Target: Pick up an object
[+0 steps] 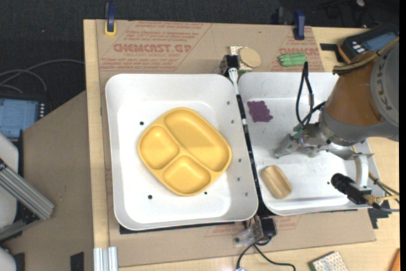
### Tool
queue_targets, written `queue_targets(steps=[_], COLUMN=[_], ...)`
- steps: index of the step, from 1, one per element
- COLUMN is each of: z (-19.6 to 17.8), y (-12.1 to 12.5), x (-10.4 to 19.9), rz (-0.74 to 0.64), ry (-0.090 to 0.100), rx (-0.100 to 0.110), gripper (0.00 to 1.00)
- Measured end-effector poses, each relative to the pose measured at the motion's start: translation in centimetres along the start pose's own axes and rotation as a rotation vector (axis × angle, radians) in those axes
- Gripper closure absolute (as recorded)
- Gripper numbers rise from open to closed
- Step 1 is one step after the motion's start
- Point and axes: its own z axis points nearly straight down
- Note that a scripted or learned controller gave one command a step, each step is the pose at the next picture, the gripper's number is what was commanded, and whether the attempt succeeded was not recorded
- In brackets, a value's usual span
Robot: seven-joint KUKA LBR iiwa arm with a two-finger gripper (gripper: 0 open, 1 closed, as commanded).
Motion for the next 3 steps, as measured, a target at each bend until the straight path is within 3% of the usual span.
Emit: queue_targets(steps=[1, 3], z=[-0.2, -0.4], y=[4.1, 12.2], x=[2.8, 2.4], rz=[-0.01, -0.01], ry=[-0.002, -0.003], rx=[-0.015, -0.016], gripper=[0.0, 0.0])
